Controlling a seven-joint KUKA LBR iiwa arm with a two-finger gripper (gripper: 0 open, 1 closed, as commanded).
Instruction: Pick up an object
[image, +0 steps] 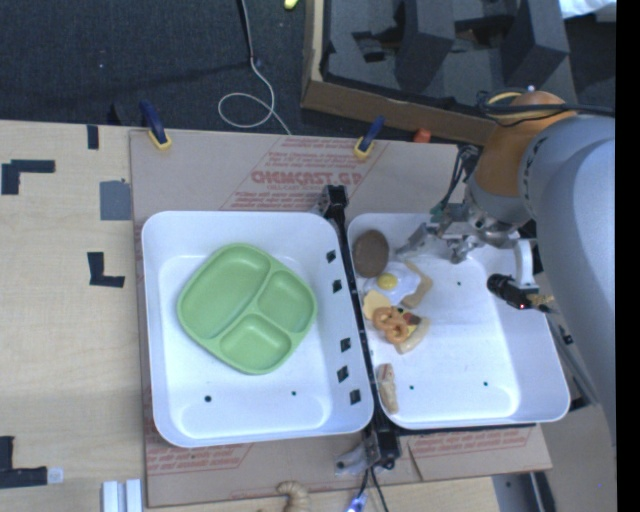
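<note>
My hand (455, 235) hovers over the right bin (500, 395), its grip impossible to tell. I'm approaching: next, descend onto the brown ball (371, 252) at the bin's left edge.

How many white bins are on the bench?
2. The left bin holds a green divided plate; the right bin holds small food items, beside the gripper.

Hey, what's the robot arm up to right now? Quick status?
Gripper hangs over right bin's far edge, nothing seen in it. Toy food pile and brown round piece lie at bin's left side, untouched. Green divided plate in left bin.
</note>
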